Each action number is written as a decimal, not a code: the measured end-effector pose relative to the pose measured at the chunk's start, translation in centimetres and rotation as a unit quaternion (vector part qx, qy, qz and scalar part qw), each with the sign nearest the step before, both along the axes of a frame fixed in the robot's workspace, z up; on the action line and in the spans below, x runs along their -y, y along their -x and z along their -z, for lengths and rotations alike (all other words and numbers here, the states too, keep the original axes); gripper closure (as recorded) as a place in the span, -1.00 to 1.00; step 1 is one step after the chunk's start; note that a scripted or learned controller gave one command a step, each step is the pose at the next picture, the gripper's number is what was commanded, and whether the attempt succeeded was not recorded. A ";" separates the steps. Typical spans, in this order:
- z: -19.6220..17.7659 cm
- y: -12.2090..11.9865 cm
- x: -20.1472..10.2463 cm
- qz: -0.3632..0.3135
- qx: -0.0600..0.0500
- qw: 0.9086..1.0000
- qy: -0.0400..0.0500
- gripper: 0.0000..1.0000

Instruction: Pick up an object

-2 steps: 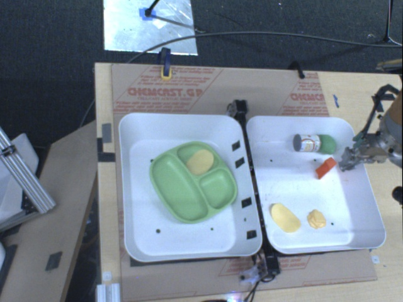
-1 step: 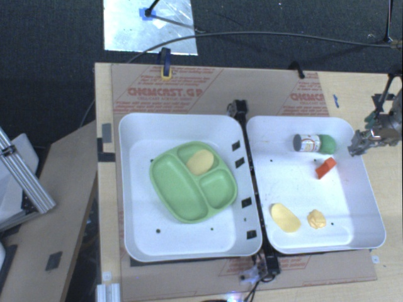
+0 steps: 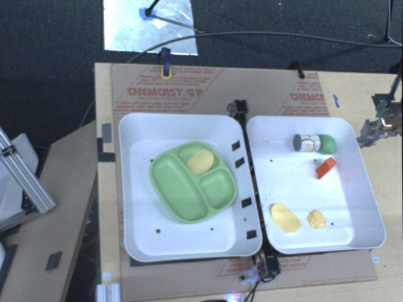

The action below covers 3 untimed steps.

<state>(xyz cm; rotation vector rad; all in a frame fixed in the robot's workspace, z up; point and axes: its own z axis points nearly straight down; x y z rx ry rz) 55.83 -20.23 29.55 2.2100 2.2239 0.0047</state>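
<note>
Two shallow white bins sit side by side on the bench. The left bin (image 3: 135, 187) holds a green divided tray (image 3: 189, 190), which lies at a slant near the bin's centre. A pale yellow, rounded object (image 3: 201, 162) rests inside the tray's upper small compartment; the tray's long compartment and its lower small compartment show only green plastic.

The right bin (image 3: 352, 187) holds four loose items. A small can with a green end (image 3: 313, 143) lies on its side near the bin's far edge. Just below and slightly right of it lies a small orange-red block (image 3: 325, 167), tilted, apart from the can. Toward the near edge, a flat yellow piece (image 3: 285, 218) lies left of a smaller yellow lump (image 3: 317, 219); the two are close together but not touching.

The gripper (image 3: 378, 126) appears at the right edge of the view, outside the right bin and beyond its far right corner, over the bench surface. It is well apart from every item in the bins, the can being the nearest. The gripper is small and partly cut off here; whether it is open or closed cannot be told, and nothing is seen held in it.

Behind the bins, a brown printed board (image 3: 189, 90) covers the bench, with a blue-and-yellow clamp (image 3: 165, 63) at its far edge
</note>
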 end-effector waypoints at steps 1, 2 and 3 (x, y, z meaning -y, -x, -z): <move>0.8 -0.7 -5.2 -0.002 -0.002 1.000 -0.002 1.00; 2.2 -0.2 -9.4 -0.001 -0.003 1.000 -0.002 1.00; 2.3 0.7 -15.1 -0.002 -0.003 1.000 -0.002 1.00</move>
